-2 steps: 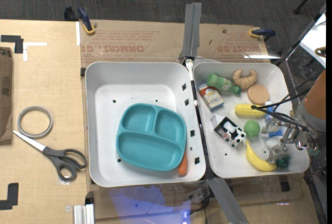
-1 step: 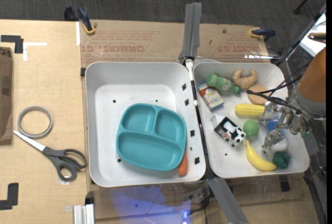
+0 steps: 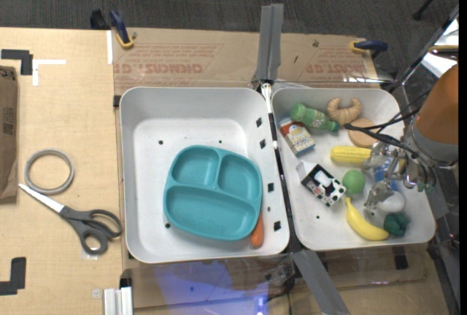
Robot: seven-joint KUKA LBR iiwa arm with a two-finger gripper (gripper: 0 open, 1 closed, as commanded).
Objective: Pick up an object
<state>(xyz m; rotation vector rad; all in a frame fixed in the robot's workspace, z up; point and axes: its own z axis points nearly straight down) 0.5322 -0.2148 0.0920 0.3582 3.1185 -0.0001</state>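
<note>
At the near edge of the right bin [image 3: 306,233], a yellow banana [image 3: 363,222] and a dark green object [image 3: 396,224] are seen lying close together. Just above them the gripper [image 3: 383,186] is lowered into this bin from the right edge; whether its fingers are parted or closed cannot be told, and nothing is seen held between them. A green ball [image 3: 353,181] lies just beside it, and a black-and-white block [image 3: 323,184] is found nearer the bin's left wall. Farther back, an ear of corn [image 3: 350,154] and a red-and-white carton [image 3: 297,137] are seen, then a green bottle [image 3: 314,118] and a croissant [image 3: 344,109] near the far wall. In the left bin [image 3: 146,131], a teal divided plate [image 3: 214,192] is laid, with a carrot [image 3: 257,235] touching its near right corner. On the counter's [image 3: 58,87] left side, scissors [image 3: 76,216] and a tape roll [image 3: 49,170] are placed.
</note>
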